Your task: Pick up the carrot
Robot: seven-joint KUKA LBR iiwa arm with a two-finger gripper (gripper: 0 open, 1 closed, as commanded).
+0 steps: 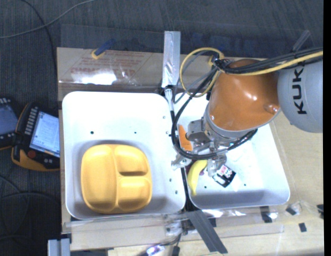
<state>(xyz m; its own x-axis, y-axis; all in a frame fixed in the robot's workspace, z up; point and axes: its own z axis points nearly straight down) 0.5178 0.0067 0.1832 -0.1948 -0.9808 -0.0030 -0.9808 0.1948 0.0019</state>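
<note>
Closest to the camera, the left bin [69, 143] has a yellow divided tray [116, 176] sitting in its near half, nothing to do with the job. Next door in the right bin [272, 188], near the front-left corner, there's a yellow banana-looking thing [195, 176] and a small black-and-white item [224, 176] just beside it.

A bit further back, tight against the wall between the bins, a sliver of orange peeks out: that's the carrot [182, 139], I reckon. Most of it is hidden under the arm's wrist and cables [195, 68].

The end effector [211, 161] hangs over that same corner, but honestly can't tell its state, the orange band [243, 97] blocks the view.

Handling-wise, my guess: a toy carrot, light, stiff, smooth plastic so a bit slippery, and tapered. I'd take it across the thicker middle, not the tip. Being jammed by the wall makes getting around it awkward.
</note>
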